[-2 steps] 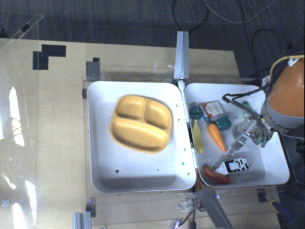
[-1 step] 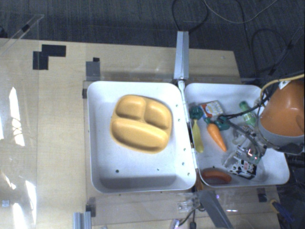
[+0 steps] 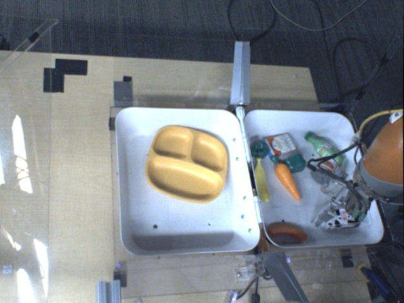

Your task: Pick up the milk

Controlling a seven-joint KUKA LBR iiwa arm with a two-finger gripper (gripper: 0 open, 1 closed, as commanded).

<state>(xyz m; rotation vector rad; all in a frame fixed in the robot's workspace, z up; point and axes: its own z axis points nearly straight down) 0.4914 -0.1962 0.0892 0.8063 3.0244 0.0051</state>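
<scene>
Fingers [image 3: 341,212] low in right bin [image 3: 297,122], arm [image 3: 382,160] reaching from right

A robotics lab or test cell, seen from above. A pale wooden desk [image 3: 76,169] stands on dark grey carpet [image 3: 126,11], with loose black cables [image 3: 297,14] trailing across the floor. Two shallow white bins [image 3: 126,169] sit side by side, fixed between bare aluminium rails [image 3: 241,74]. Black tape marks [image 3: 63,73] are stuck to the desk. A clear plastic sheet [image 3: 25,188] lies at its left.
</scene>
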